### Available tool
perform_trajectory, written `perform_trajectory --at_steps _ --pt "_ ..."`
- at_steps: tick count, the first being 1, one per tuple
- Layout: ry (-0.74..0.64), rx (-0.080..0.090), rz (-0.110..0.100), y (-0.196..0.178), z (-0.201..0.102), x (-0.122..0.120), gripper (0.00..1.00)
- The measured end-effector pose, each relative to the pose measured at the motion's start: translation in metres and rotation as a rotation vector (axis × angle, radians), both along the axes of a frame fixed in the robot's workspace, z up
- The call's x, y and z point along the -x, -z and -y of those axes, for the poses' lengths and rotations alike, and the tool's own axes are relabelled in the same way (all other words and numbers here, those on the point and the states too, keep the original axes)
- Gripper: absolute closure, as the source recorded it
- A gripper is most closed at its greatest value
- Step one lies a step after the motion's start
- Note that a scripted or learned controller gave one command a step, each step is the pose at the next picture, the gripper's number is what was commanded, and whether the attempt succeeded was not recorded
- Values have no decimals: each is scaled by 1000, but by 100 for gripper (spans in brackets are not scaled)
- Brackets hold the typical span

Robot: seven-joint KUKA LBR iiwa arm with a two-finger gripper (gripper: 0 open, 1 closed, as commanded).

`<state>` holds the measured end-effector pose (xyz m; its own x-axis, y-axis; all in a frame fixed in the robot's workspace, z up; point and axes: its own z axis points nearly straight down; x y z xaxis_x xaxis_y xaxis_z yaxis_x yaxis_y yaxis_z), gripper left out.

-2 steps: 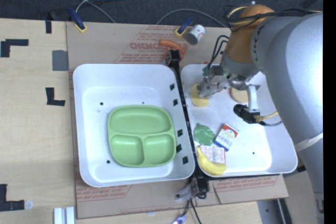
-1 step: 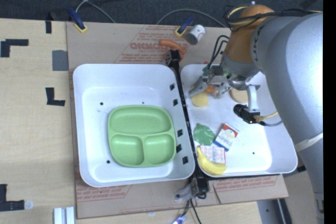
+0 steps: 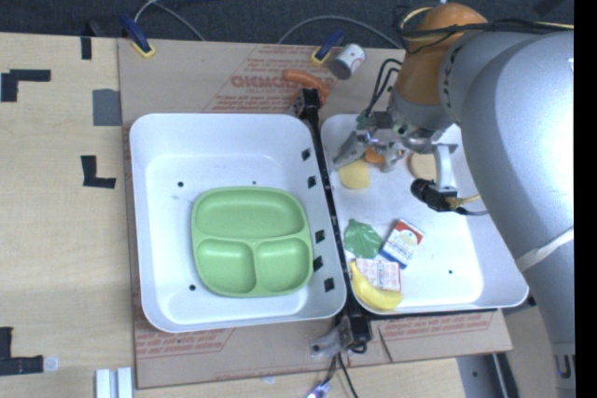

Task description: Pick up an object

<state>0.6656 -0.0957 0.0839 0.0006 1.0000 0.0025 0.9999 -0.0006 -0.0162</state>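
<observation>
- Two shallow white bins are seen side by side on a brown cardboard sheet (image 3: pixel 242 84): the left bin (image 3: pixel 159 144) and the right bin (image 3: pixel 466 280).
- A green divided plate (image 3: pixel 252 240), with one long compartment and two smaller ones, lies flat in the left bin.
- The grey arm (image 3: pixel 522 126), with its orange band (image 3: pixel 431 51), is reached in from the right and is bent down over the far end of the right bin.
- The gripper (image 3: pixel 366 146) is held low near the far left corner of the right bin, just above a pale yellow rounded object (image 3: pixel 354 175); whether that object is touched cannot be told.
- How far the gripper is parted cannot be told, and nothing is seen held in it.
- A small orange item (image 3: pixel 375 157) is partly hidden just beside the gripper.
- Nearer the camera in the right bin, a green crumpled piece (image 3: pixel 363 239), a red-and-white packet (image 3: pixel 402 244), a second printed packet (image 3: pixel 377 274) and a yellow banana (image 3: pixel 373 295) are grouped close together, the banana lying against the near left wall.
- An orange-handled tool (image 3: pixel 308 79) lies on the cardboard beyond the bins.
</observation>
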Motion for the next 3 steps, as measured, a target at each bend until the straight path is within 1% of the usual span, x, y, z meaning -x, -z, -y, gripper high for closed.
perform_trajectory --at_steps 3 --pt "0 2 2 0 1 0 0"
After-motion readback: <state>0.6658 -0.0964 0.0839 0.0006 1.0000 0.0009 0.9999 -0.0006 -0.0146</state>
